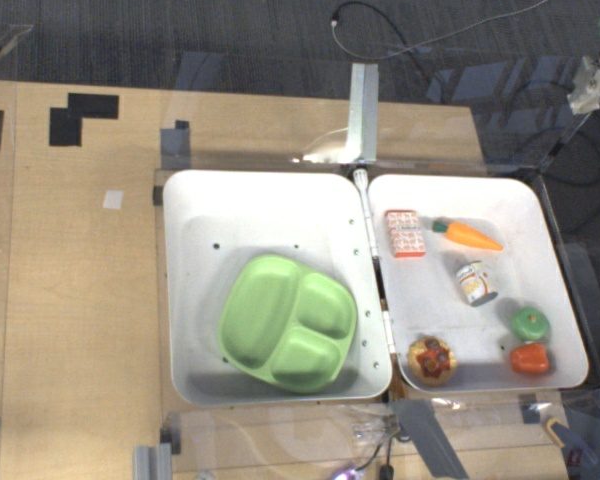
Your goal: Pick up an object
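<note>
Nothing is lifted yet, as I judge it: the carrot [469, 235], small box [405, 233], tin [475, 282] and the rest all lie in the right bin [540, 208]. Of my jaws' state, I cannot tell. The whole pick remains.

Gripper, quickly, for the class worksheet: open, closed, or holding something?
Gripper: cannot be told; it is small and blurred at the upper right.

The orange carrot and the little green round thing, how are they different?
The orange toy carrot is long and pointed; the small green round toy is squat. The carrot lies near the right white bin's far wall, the green toy near its front. Both lie apart from the other toys.
</note>
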Motion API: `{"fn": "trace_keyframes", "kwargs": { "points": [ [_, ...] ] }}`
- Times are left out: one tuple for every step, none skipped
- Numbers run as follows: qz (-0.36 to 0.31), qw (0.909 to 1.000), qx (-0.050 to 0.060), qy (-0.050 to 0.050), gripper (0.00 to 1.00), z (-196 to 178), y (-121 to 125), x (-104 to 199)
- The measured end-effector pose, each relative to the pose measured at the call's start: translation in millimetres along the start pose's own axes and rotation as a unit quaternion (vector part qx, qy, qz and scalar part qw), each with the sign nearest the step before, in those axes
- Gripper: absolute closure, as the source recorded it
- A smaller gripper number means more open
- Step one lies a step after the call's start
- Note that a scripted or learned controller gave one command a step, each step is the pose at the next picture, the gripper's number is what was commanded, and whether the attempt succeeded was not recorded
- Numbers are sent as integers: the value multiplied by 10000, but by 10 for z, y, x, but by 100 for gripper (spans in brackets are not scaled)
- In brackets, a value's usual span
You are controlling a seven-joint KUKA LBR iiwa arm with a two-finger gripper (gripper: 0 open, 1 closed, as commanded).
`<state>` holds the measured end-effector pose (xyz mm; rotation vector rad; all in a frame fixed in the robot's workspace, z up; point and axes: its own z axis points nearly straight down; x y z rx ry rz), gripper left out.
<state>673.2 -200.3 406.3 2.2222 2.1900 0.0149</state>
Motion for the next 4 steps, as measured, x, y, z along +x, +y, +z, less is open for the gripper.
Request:
{"fn": "trace_keyframes", "kwargs": {
  "points": [
    [1145,9934,88,24,100,236,-40,20],
    [1926,9812,92,19,100,451,-73,26],
    [1893,9819,62,14,100,323,-56,38],
    [1861,9825,36,8,100,196,-42,48]
  ]
}}
